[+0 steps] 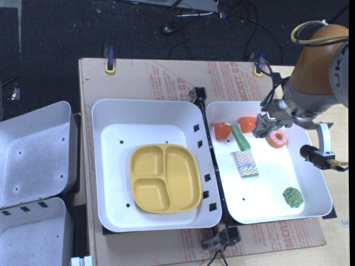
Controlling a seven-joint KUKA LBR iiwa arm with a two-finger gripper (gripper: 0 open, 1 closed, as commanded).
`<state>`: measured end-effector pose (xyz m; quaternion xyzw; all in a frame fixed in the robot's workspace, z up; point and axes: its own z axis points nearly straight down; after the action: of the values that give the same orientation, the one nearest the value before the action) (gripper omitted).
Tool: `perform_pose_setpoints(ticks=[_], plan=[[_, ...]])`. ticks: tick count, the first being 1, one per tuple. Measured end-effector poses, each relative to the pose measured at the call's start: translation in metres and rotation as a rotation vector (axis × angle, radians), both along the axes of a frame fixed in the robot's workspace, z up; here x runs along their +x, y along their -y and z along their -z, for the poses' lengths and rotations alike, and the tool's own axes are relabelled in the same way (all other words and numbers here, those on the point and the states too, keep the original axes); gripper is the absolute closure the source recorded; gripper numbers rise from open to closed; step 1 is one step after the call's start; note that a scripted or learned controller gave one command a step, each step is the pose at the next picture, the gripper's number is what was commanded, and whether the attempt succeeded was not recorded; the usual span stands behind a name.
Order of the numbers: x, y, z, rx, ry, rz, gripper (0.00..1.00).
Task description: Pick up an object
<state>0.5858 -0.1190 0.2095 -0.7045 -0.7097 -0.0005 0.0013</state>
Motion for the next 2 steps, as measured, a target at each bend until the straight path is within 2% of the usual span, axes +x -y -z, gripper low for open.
perform_pose_setpoints(ticks=[2], plan=[[-0.019,-0.108,-0.022,0.0,0.001,0.0,1.0]])
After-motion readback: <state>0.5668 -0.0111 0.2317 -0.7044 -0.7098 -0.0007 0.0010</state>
